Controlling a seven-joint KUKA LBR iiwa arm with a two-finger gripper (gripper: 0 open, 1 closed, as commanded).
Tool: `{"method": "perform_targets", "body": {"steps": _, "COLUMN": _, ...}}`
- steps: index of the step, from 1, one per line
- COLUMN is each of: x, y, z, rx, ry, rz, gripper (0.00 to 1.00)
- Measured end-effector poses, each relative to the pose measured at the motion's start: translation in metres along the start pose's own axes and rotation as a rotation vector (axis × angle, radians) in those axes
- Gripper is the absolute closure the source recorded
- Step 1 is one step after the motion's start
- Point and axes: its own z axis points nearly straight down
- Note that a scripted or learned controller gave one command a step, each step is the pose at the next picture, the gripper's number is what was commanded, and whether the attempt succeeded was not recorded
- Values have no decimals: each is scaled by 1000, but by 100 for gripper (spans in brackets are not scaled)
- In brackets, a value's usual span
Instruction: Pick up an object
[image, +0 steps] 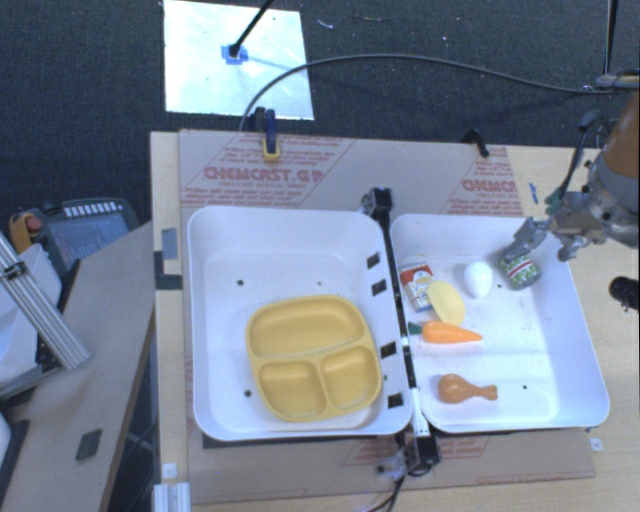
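The gripper (522, 258) hangs over the far right part of the right bin (575, 330), close to its right rim, and its fingers pinch a small can (520, 270) with a green and white label and a grey top. The can sits tilted between the fingers, above the bin floor near the far right corner. Just left of it lies a white egg (478, 279), and further left a pale yellow piece (446, 301) rests against a small red and white carton (414, 280) by the divider between the bins. Nearer in, an orange carrot (451, 334) lies crosswise, and a tan drumstick (465, 390) sits close to the near rim. The right half of this bin's floor, below the can, is bare white and gives open room. The left bin (215, 300) holds a yellow divided tray (313, 355) in its near half; its far half is open floor.
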Motion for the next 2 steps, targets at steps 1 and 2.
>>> {"method": "perform_targets", "body": {"steps": 1, "x": 1, "y": 2, "z": -7, "rx": -11, "ry": -2, "rz": -3, "gripper": 0}}
{"method": "perform_targets", "body": {"steps": 2, "x": -8, "y": -4, "z": 46, "rx": -8, "ry": -2, "rz": -1, "gripper": 0}}
